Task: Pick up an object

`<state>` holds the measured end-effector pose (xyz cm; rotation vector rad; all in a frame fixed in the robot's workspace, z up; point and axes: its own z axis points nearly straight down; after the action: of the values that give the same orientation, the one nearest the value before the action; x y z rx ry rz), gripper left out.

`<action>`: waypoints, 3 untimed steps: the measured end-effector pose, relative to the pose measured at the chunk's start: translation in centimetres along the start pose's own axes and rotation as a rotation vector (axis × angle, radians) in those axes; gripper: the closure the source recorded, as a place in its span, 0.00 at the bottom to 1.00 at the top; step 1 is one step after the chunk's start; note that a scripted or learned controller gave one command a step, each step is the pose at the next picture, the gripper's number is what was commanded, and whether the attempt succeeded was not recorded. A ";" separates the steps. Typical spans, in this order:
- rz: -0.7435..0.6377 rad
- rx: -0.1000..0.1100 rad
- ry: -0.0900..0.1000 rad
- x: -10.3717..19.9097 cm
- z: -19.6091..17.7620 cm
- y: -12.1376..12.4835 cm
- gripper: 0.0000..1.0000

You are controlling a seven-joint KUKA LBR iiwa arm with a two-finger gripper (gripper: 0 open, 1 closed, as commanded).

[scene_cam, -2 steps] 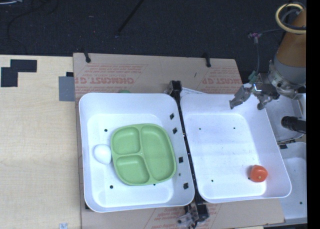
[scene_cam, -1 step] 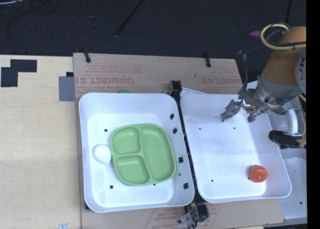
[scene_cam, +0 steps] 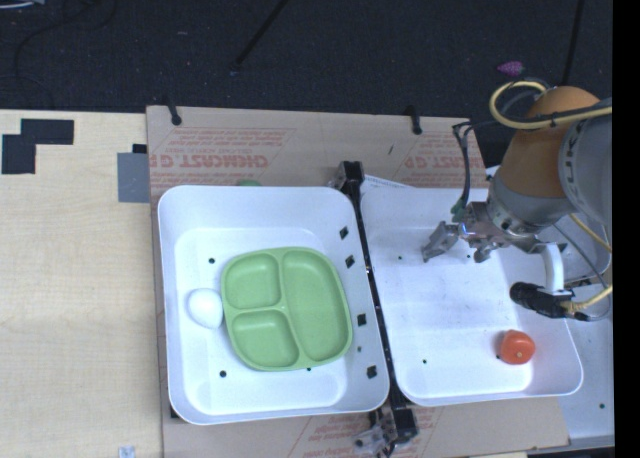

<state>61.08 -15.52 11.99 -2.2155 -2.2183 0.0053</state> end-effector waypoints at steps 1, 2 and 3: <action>0.001 -0.001 -0.001 0.1 3.5 0.0 0.00; 0.003 -0.002 -0.001 0.1 2.3 0.0 1.00; 0.000 -0.009 -0.002 0.1 -2.1 0.5 1.00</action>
<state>61.63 -15.42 14.11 -2.2216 -2.2237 -0.0019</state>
